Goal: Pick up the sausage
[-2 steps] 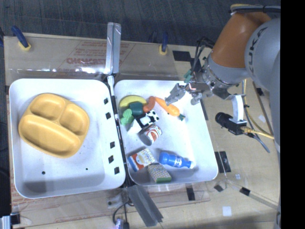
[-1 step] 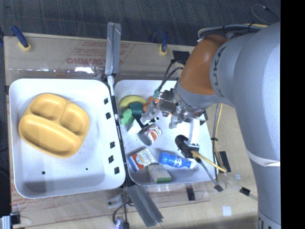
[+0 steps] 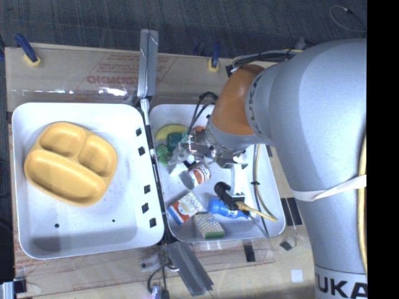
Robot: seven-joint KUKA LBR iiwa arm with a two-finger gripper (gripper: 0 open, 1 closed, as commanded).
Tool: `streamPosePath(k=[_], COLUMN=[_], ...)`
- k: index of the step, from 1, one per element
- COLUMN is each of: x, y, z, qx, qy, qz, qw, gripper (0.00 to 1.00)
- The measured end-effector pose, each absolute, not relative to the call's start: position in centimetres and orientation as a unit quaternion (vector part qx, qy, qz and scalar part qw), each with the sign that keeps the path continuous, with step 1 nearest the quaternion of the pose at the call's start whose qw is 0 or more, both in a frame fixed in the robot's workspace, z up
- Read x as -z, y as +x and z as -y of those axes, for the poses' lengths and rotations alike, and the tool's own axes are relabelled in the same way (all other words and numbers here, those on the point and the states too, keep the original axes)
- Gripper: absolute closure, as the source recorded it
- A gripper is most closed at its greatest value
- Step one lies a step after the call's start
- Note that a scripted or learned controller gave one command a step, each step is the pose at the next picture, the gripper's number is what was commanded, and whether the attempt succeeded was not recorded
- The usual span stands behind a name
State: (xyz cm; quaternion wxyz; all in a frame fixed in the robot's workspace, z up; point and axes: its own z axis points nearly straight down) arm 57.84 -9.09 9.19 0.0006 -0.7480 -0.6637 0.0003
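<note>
- There are two shallow white plastic bins sitting side by side on the tan tabletop [image 3: 75, 73]. I'm placing everything relative to the right-hand bin [image 3: 177, 114].
- The grey arm [image 3: 312, 123], with its orange band [image 3: 234, 104], comes in over the right-hand bin's right side and covers a good chunk of it.
- The end effector [image 3: 198, 149] sits low over the middle of the right-hand bin, right in the clutter. Honestly I can't tell whether it's wide or narrow, and I can't see anything held in it.
- Sausage: I can't say for sure which thing it is. My best match is the short orange-red cylinder with a pale end [image 3: 197, 175]. It lies on its side around the centre of the right-hand bin, just on the near side of the end effector. Whether the two are touching is hard to call.
- A curved yellow banana-shaped piece [image 3: 169, 131] is in the right-hand bin's far-left corner, with a small green plastic thing [image 3: 163, 149] just beside it along the left wall.
- Along the right-hand bin's near edge, from the left, there's a small red, white and blue carton [image 3: 183, 208], then a green-and-yellow sponge block [image 3: 209, 225], and a bright blue plastic thing [image 3: 219, 207] just behind the sponge.
- The left-hand bin [image 3: 37, 229], straight to the left of the right-hand bin, holds one big yellow lumpy moulded plastic piece [image 3: 70, 162].
</note>
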Motion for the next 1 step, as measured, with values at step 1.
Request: streamPosePath(k=[1], x=[-9.06], y=[65.40], z=[9.54], qx=[-0.0050], qy=[-0.740], qz=[0.673], qw=[0.005], gripper=[0.00])
